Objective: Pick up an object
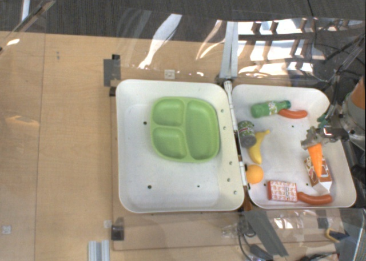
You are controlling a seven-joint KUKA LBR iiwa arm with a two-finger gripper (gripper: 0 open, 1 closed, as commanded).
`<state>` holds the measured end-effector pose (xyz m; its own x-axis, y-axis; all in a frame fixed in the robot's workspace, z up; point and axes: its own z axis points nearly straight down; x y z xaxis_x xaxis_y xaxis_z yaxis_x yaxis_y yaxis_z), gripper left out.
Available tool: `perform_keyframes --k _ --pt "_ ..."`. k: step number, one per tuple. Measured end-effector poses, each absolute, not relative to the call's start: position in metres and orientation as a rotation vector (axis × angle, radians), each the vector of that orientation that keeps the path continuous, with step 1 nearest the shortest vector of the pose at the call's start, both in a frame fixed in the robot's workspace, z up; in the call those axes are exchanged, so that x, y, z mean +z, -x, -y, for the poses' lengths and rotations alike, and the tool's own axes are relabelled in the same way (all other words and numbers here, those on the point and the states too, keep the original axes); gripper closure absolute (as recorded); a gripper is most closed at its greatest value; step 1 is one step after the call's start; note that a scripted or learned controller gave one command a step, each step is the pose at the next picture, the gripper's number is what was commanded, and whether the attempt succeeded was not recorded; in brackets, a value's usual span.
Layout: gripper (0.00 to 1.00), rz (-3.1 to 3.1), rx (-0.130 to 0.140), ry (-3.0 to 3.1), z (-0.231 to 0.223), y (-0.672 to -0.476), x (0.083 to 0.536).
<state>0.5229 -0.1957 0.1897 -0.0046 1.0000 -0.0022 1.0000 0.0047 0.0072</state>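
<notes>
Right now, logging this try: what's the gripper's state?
Gripper: cannot be told; it hangs over the right bin, just above the carrot.

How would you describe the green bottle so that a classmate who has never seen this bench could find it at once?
Start at the right bin, the one beside the bin holding the green divided plate. Look along its far edge: the green bottle lies on its side there, just left of a red sausage. It is the only green item in that bin, with a white label and a red patch near one end.
</notes>
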Motion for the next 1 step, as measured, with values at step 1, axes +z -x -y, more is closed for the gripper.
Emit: perform_keyframes --k 1 --pt "1.0 -2.071 0.003 -2.358 0.1351 -0.5674 0.2148"
